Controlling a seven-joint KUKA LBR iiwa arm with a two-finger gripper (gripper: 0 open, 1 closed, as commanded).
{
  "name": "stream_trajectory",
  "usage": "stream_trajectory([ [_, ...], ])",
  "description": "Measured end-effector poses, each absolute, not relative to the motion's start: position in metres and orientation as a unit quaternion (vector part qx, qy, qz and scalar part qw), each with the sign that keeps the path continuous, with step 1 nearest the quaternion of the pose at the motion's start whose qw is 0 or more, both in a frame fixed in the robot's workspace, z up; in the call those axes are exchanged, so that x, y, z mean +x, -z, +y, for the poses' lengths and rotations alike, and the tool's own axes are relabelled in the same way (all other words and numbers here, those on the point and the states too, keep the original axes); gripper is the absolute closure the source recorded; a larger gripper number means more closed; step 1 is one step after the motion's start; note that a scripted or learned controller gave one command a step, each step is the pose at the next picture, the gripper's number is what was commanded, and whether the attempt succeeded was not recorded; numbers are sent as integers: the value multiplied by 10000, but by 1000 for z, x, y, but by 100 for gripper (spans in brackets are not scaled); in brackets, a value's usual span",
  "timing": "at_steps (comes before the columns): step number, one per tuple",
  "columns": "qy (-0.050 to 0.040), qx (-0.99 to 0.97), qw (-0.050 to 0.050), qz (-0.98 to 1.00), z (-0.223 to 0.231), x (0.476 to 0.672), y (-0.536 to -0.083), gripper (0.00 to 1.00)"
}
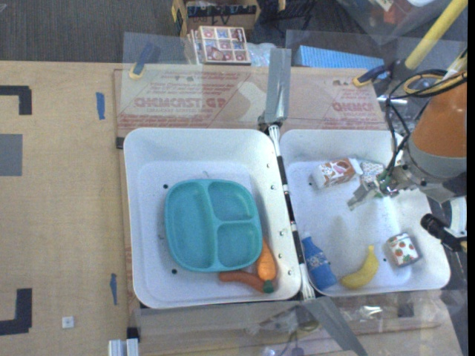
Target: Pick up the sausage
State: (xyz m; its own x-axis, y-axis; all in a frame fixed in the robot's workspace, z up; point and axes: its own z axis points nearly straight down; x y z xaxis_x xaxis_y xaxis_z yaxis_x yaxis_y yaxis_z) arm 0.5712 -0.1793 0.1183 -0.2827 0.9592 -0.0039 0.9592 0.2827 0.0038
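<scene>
Looking down on 2 white bins side by side on the bench (59, 199). Left bin (148, 154) carries a teal divided plate (211, 225) with 3 compartments. Sausage (239, 278), reddish-brown, lies along the plate's near edge on the bin floor, close to the bin's front right corner. A carrot (266, 262), orange with a green end, sits just beside it on the right, touching or nearly touching the sausage's right end; the 2 crowd together between plate rim and bin wall. Plate rim hems the sausage from above, carrot from the right.

Right bin (438, 277) holds the arm's working end. Claw (365, 194) hangs low over the upper middle of this bin, well apart from the sausage, with the divider between bins (286, 213) lying between them. Fingers appear slightly apart, nothing seen between them. Arm with orange band (444, 128) reaches in from the right.

Other things in the right bin: a small brown-and-white packet (335, 173) just left of the claw, a blue bottle (319, 262) lying at the front left, a yellow banana (360, 269) beside it, a white cube with red spots (402, 249) at the front right.

Beyond the bins: clear sheets with red lettering (189, 99), a cardboard box (215, 2), a patterned box (220, 44).
</scene>
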Motion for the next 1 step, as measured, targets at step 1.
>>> stream_trajectory([
  [1, -9, 6107, 35, 7919, -137, 645, -89, 0],
])
